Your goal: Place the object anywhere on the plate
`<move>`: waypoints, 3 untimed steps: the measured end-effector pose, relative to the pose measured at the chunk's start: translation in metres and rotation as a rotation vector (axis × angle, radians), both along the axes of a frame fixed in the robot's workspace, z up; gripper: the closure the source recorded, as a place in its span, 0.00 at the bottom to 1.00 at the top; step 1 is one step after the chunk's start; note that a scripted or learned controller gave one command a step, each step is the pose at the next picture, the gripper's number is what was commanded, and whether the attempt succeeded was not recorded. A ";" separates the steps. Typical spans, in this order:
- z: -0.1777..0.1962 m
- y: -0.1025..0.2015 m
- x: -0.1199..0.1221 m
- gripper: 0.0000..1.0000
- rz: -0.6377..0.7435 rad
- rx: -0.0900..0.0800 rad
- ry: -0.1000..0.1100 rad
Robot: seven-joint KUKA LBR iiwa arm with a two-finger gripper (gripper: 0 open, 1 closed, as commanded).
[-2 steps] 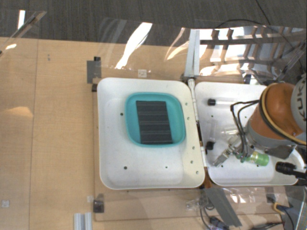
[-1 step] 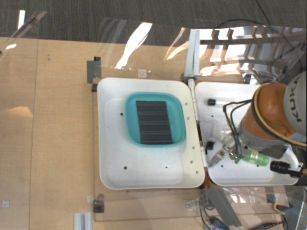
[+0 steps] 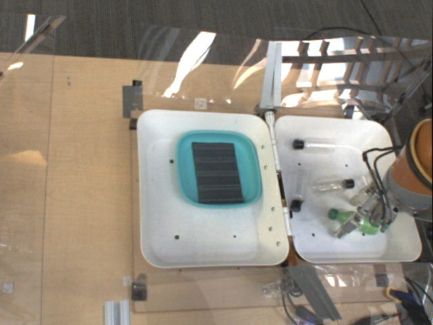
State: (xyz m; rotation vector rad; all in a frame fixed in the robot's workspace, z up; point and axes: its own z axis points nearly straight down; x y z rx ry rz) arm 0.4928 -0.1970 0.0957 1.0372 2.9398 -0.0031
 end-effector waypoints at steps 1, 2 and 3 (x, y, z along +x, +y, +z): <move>-0.001 0.019 0.002 0.00 0.032 -0.005 -0.007; -0.001 0.037 0.003 0.00 0.038 -0.005 -0.009; -0.001 0.066 0.003 0.00 0.006 -0.003 -0.011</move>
